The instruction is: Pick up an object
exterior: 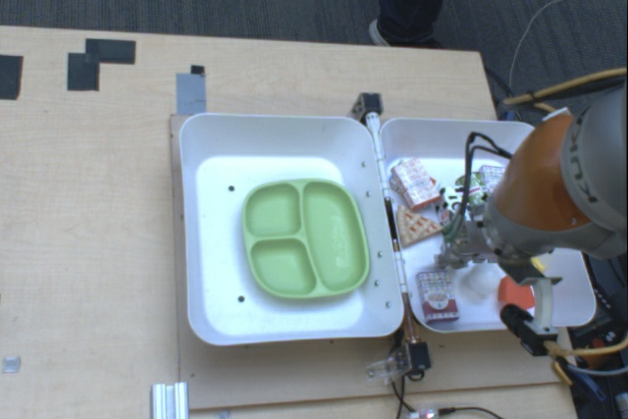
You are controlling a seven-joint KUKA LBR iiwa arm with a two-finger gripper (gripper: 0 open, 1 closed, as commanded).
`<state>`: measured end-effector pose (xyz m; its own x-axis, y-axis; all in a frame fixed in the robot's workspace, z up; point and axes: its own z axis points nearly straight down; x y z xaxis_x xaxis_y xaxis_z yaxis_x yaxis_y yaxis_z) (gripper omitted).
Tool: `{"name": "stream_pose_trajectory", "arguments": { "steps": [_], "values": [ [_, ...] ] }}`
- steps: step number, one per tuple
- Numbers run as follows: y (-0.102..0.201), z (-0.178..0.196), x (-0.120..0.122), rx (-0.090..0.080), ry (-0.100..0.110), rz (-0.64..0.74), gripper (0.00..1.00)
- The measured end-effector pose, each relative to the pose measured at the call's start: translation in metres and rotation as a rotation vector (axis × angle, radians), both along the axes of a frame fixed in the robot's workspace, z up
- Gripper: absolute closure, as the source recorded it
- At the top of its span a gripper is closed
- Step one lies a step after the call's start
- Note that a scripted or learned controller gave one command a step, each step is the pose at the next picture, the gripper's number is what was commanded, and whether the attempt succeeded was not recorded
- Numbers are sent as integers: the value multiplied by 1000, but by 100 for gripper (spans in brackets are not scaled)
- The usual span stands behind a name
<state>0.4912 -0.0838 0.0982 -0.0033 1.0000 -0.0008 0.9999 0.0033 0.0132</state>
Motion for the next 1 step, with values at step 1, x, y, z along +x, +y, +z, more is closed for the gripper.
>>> {"name": "stream_pose_trajectory", "arguments": {
  "steps": [1],
  "values": [
    [0,0,0,0,0,-1,0]
  ]
}}
